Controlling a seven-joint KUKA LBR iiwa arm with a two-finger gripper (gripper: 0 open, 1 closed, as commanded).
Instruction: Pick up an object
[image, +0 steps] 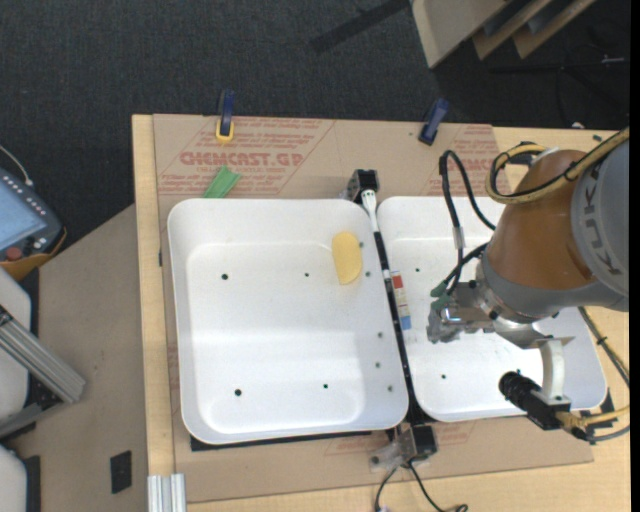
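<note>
Gripper low over the right bin, finger state impossible to tell, yellow object well to its left in the left bin

We see an evenly and brightly lit bench, the light falling from above so that the left bin and right bin read nearly blown-out white with little surface detail. The arm throws only a soft shadow beneath it. Focus is fairly sharp mid-frame, while the dark floor at the top stays dim and grainy.
</note>
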